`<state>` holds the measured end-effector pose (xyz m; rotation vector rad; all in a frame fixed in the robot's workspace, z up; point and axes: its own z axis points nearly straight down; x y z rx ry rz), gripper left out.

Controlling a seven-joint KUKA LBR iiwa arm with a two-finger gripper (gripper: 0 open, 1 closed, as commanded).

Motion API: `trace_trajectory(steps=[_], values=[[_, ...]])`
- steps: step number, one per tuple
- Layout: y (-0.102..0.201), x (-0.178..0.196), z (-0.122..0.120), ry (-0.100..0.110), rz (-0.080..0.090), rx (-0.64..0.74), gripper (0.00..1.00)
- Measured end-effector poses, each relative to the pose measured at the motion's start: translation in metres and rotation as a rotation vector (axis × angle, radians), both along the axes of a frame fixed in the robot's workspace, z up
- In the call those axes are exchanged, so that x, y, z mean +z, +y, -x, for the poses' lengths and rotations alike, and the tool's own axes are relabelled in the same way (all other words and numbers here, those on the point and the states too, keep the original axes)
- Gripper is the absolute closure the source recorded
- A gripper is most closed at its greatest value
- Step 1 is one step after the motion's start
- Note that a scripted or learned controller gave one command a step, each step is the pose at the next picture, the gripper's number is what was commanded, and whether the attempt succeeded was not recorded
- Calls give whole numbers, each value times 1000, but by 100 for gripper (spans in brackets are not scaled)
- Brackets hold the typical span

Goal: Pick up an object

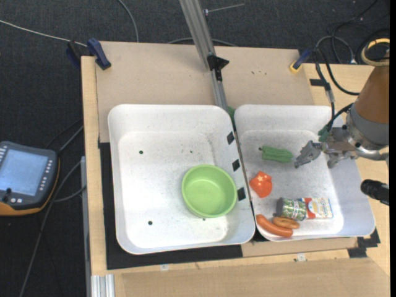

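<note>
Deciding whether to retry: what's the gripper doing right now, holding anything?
Gripper: over the right bin, beside the green cucumber; nothing between its fingers; open or shut cannot be told.

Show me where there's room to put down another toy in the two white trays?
The left tray has lots of bare floor behind and left of the green bowl. The right tray is crowded in front: orange pepper, can, hot dog. Its back strip, behind the green cucumber, is bare. The claw hovers beside the cucumber.
</note>
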<state>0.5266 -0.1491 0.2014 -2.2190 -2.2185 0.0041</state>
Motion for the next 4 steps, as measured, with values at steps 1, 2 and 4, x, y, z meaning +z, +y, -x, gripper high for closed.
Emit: trace_trajectory(steps=[1,2,4], values=[[-4,-62,1,1,0,0,0],[-3,-108,1,-1,0,1,0],[2,-44,-9,-9,2,1,100]])
